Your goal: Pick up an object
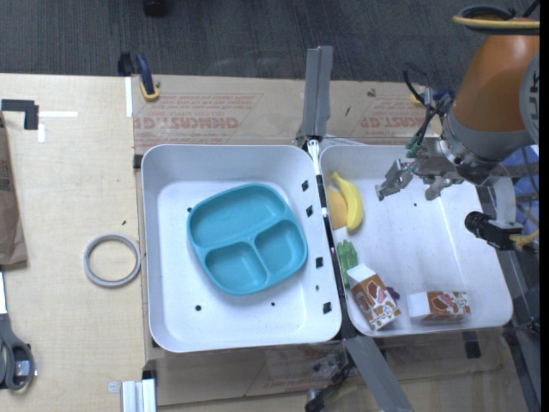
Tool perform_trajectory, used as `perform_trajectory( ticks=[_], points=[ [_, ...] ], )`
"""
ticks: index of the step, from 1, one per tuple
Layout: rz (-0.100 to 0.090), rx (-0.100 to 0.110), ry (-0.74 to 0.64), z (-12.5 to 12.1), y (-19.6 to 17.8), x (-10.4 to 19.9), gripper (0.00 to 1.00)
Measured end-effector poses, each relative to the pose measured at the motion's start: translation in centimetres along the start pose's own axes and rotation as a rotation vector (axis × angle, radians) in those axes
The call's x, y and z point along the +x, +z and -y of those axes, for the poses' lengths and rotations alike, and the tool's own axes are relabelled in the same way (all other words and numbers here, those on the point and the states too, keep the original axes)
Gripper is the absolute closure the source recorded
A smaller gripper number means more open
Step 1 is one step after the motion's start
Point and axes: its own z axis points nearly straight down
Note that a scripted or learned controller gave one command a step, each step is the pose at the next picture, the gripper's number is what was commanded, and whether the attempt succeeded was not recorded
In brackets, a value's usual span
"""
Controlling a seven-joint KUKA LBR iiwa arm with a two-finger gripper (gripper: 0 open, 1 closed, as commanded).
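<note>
Banana lies at nine o'clock in the right bin; jaws hover open and empty above. Pale wooden desk, dark carpet behind.

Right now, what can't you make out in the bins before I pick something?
- Gripper, camera view: too small to tell its finger state.
- Green item: part hidden by the right bin wall; kind unclear.
- Two cartons: print too small to read.
- Banana: its left side sits against the divider.
</note>
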Motion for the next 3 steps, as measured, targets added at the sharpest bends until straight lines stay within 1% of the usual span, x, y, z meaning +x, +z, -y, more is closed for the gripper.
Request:
perform_trajectory(
  ticks=[1,2,3],
  points=[
    [0.001,-0.001,0.098,-7.8,3.4,2.3,0.0],
    [0.001,-0.001,0.047,-5.1,3.4,4.3,0.0],
    [0.001,-0.001,0.047,-5.1,3.4,4.2,0.0]
  ],
)
